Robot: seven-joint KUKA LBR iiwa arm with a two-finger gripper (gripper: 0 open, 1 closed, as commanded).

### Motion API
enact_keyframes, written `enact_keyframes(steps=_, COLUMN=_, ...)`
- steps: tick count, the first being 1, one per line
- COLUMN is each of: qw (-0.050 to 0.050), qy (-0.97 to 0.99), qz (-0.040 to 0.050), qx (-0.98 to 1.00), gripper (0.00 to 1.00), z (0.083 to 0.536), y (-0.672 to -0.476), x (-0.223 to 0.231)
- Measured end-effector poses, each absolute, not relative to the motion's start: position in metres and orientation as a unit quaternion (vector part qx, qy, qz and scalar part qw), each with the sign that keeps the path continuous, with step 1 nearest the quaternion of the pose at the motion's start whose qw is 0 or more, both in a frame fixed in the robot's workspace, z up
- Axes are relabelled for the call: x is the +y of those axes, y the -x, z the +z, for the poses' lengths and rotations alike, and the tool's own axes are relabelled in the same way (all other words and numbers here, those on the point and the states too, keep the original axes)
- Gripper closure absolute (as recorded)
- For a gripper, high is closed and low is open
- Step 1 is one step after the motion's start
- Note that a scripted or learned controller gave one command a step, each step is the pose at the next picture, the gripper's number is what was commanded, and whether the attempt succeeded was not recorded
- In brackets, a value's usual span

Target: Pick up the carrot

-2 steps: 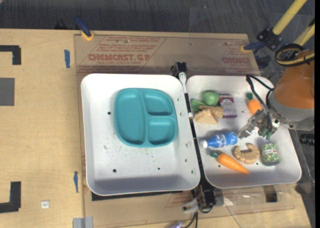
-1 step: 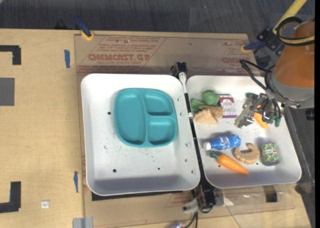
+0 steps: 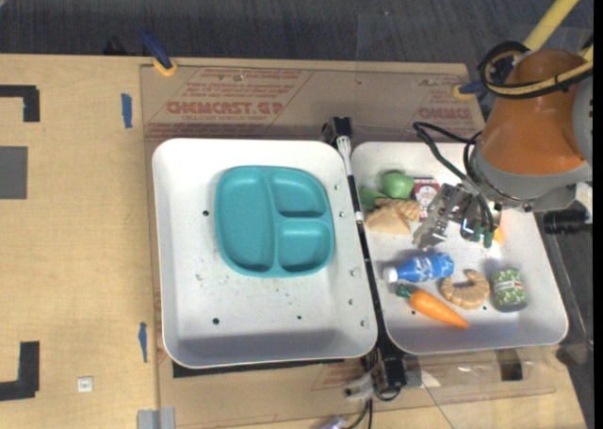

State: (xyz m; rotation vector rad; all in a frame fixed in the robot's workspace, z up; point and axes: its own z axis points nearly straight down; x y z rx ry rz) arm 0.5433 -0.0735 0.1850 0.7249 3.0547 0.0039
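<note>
Reaching the carrot (image 3: pixel 439 307) cleanly means travelling toward the near rim of the right bin (image 3: pixel 551 328) before descending, then turning the wrist so the closing direction runs across the carrot's narrow width rather than along its length. It lies flat and slanted, leafy end toward the bin divider, so a grip near its thicker middle looks safest. Neighbours crowd it: a blue bottle (image 3: pixel 423 269) sits just above its green end and a tan pastry-like item (image 3: pixel 465 289) almost touches its upper side, so a straight vertical drop should avoid nudging them. The pincer (image 3: pixel 443 220) hangs over the middle of that bin, above the bottle and well short of the carrot; whether it stands apart or together I cannot tell
</note>
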Motion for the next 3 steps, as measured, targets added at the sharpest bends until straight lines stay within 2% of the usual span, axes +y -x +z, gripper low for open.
enact_keyframes(steps=1, qw=0.001, qy=-0.232, qz=0.0006, qx=0.973, gripper=0.0, z=0.185, y=-0.543, x=-0.075)
enact_keyframes(steps=2, qw=-0.001, qy=-0.4, qz=0.0002, qx=0.916, gripper=0.0, z=0.127, y=-0.479, x=-0.091)
enact_keyframes(steps=3, qw=0.006, qy=-0.409, qz=0.0026, qx=0.912, gripper=0.0, z=0.091, y=-0.484, x=-0.099)
